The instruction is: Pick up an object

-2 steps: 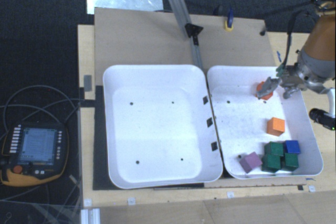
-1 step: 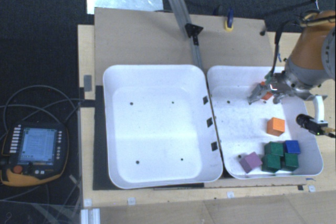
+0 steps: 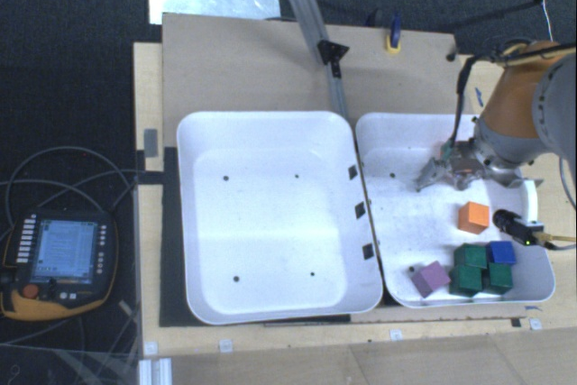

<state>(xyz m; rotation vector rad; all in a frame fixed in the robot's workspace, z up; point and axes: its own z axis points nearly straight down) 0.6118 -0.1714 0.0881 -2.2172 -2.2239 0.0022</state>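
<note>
The gripper hangs over the right bin, fingers spread and holding nothing; the orange cube sits just toward the bin's front-right from it, the nearest pick; the purple block, green blocks and blue cube cluster farther front.

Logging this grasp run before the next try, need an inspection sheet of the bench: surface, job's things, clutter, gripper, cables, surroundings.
Surface: left bin and right bin side by side on a tan board.
Job's things: orange block, blue block, green blocks and purple block, all in the right bin's near corner.
Clutter: nothing seen.
Gripper: gripper over the right bin's far half, apart from the blocks; finger state unclear.
Cables: black cable beyond the bench.
Surroundings: teach pendant on dark floor, left.
</note>
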